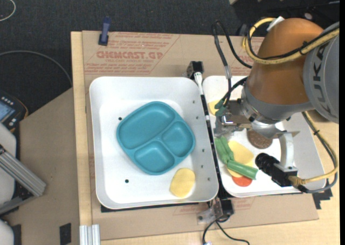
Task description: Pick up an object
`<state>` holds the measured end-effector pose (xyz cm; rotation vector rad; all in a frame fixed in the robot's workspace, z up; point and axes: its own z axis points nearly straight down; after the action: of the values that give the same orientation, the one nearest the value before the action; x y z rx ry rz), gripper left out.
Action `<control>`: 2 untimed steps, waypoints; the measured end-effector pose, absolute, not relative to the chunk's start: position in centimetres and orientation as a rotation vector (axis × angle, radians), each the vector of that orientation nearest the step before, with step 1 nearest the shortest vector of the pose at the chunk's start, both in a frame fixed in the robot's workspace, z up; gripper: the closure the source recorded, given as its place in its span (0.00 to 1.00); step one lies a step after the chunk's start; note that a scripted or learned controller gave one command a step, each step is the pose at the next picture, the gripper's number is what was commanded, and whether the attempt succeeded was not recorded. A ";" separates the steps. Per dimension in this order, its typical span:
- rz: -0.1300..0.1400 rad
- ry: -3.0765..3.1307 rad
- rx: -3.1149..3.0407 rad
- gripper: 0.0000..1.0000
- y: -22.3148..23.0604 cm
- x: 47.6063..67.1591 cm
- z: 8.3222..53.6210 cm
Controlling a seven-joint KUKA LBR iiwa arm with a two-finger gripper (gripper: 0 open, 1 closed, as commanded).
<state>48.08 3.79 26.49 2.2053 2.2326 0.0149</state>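
The arm's orange wrist (283,71) hangs over the right bin (315,147) and covers most of it. My gripper (225,122) is low at that bin's left side, close to the wall between the bins. Just below it lie a green pod-shaped toy (236,165), a pale yellow piece (242,154) and a red-orange piece (242,181). A brown round object (260,141) peeks out under the wrist. A small yellow-green item (218,105) lies near the bin's upper left. I see nothing held.
The left bin (105,131) holds a blue divided plate (155,137) and a yellow oval object (183,182) near its front right corner. A black part on a yellow cable (275,170) hangs off the arm over the right bin's front.
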 end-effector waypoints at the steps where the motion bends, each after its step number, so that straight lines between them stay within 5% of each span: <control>1: 0.005 2.225 2.214 1.00 7.7 56.0 20.1; 2: 0.028 2.216 2.209 1.00 8.9 56.9 46.4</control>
<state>56.90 8.90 46.43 2.2088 2.2156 0.0280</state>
